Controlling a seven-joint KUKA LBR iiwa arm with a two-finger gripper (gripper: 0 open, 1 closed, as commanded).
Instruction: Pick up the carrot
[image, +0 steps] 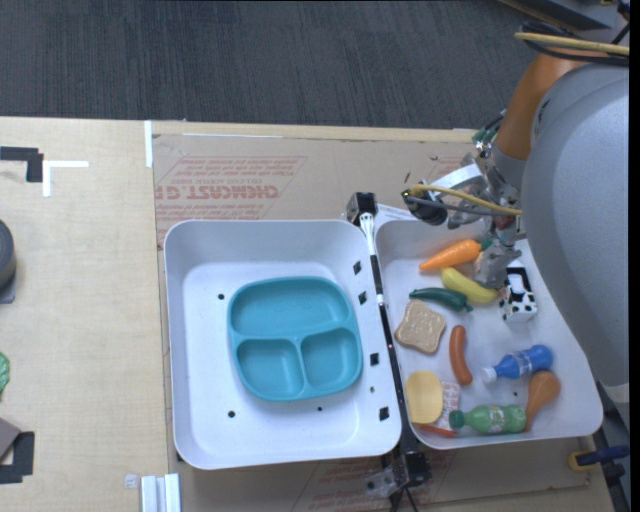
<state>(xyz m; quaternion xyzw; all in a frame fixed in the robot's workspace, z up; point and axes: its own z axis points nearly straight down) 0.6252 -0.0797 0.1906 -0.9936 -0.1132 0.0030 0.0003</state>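
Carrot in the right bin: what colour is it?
Orange, seen in the camera view: the carrot lies near the gripper.

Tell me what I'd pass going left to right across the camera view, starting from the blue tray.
Blue tray → slice of toast → sausage → blue bottle. The carrot, banana and gripper overlap further up, so I leave them out.

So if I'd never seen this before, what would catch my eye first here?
Probably the big grey robot arm looming in from the right, its gripper down in the right bin beside an orange carrot. That bin is a jumble of toy food: a banana, a slice of toast, a sausage, small bottles. Next door, a bright teal divided plate sits alone in the left bin.
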